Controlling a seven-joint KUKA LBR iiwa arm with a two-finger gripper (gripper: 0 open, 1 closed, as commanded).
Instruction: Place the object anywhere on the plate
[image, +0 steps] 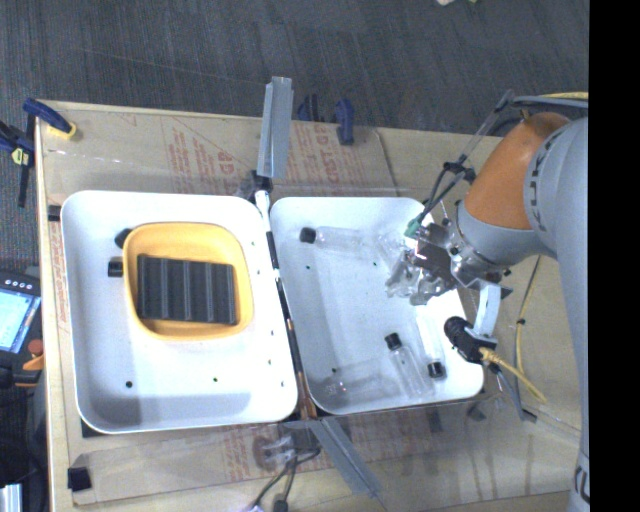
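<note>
- Bins: two, white, side by side; left bin (90, 390), right bin (340, 300).
- Plate (188, 240): one, yellow, in the left bin, bearing one dark ribbed insert (187, 290).
- Clear black-capped vials: three in the right bin, at top (335, 238), lower middle (403, 362) and bottom left (355, 385).
- Gripper (418, 278): one, over the right bin's right side; jaw state cannot be told.

We look down at a slant from one fixed camera above the bench (150, 140), far enough to take in both white bins (90, 400) whole. The arm (530, 190) comes in at three o'clock; dark floor lies toward twelve.
</note>
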